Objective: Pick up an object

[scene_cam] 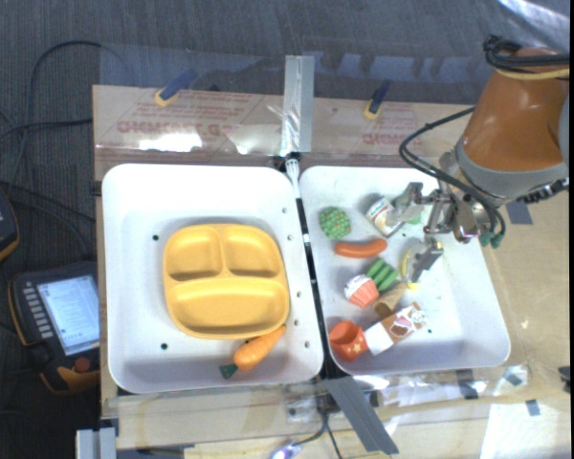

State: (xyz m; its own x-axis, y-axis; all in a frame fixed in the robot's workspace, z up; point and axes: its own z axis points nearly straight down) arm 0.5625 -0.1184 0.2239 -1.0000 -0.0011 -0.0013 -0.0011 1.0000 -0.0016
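Toys [373, 285] clutter the right bin [478, 285]; left bin [134, 256] holds a yellow tray [226, 280].

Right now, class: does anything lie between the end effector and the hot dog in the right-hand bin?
Nothing visible does. The end effector hangs over the right bin, and the hot dog lies just to its left in the picture with bare bin floor between them. The green round toy sits beyond, off that line.
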